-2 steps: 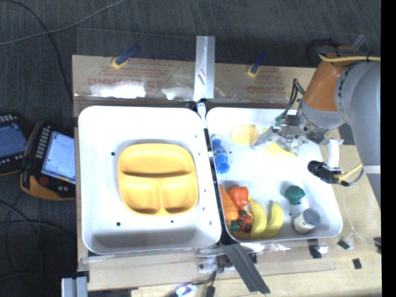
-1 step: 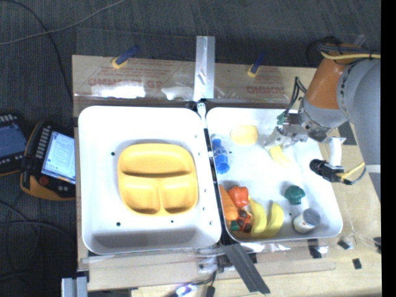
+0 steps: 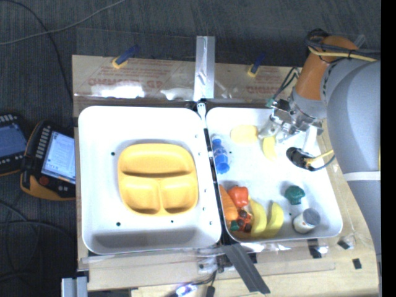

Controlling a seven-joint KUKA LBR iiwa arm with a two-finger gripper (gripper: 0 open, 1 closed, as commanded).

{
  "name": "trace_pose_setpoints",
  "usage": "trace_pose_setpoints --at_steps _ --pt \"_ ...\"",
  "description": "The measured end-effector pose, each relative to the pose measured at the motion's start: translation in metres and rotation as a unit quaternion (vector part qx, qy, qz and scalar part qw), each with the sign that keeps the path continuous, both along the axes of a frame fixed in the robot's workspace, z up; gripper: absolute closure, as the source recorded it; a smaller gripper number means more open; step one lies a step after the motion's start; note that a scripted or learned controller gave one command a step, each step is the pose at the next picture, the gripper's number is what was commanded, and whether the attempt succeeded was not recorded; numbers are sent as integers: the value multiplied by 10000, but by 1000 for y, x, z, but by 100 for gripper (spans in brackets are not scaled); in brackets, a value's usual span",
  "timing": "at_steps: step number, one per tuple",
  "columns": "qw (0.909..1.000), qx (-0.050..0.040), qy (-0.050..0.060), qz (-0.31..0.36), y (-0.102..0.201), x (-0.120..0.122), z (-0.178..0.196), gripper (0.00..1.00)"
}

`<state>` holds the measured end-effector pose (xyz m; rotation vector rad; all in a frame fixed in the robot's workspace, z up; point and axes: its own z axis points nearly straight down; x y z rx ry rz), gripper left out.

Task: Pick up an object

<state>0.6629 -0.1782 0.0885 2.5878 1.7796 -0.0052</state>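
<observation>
Gripper: your gripper (image 3: 275, 130) hung low over the right bin's (image 3: 322, 184) upper part; whether its jaws were open or shut, you could not tell, and nothing showed between them.
Nearest objects: a pale yellow block (image 3: 244, 134) lay just left of it, a small yellow piece (image 3: 269, 147) just below it.
Bin's left wall: a blue bottle (image 3: 219, 154).
Bin's lower edge: you had bananas (image 3: 267, 218), an orange-red toy (image 3: 236, 203), a green piece (image 3: 294, 194).
Left bin: a yellow divided tray (image 3: 158, 177).

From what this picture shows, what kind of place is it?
Probably a robotics lab test bench, not a home: two white bins clamped side by side, a handheld control pendant on the carpet, and toy food such as bananas.
</observation>
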Motion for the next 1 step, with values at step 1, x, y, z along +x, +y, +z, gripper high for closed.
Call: trace_pose_setpoints --at_steps 1 --pt "9975 -2 0 710 32 -21 118 100"
